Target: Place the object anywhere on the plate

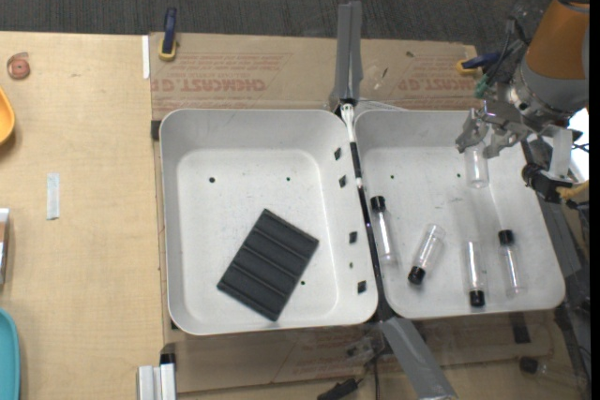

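Note:
The plate (269,263) is a dark ribbed rectangle lying at a slant on the floor of the left bin (187,145). My gripper (482,142) hangs over the back of the right bin (412,136). It is shut on the top of a clear tube (478,170), which hangs upright below the fingers. The tube's cap end is hidden by the fingers. Gripper and tube are far to the right of the plate, across the wall between the bins.
Several clear tubes with black caps lie in the right bin: one along its left wall (382,229), one near the middle (425,251), two at the front right (474,269) (510,261). A cardboard sheet (244,75) lies behind the bins.

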`<action>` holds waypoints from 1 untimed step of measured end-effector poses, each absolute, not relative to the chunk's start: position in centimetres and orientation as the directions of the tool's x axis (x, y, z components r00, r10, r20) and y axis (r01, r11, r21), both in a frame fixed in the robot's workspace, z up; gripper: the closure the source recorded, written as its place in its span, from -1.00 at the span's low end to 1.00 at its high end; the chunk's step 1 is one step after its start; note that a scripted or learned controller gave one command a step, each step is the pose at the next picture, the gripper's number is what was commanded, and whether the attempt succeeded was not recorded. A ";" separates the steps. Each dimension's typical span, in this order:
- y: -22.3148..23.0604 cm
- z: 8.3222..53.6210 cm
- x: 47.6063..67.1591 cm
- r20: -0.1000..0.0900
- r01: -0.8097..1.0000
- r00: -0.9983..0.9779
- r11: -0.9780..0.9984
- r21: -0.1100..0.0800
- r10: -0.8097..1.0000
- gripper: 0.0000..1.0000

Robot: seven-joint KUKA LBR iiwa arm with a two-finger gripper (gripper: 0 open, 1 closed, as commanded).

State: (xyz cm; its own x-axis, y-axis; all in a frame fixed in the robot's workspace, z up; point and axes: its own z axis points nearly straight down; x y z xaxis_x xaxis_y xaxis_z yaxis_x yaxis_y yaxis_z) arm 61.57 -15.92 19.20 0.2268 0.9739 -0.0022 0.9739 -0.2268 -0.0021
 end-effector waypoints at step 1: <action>-9.2 26.8 64.6 -0.001 0.965 -0.261 0.261 0.000 0.965 1.00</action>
State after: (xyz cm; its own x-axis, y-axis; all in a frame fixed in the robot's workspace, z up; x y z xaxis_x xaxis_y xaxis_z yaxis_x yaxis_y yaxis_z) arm 64.56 -9.19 26.77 -0.2610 0.9653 -0.0015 0.9653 0.2610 0.0004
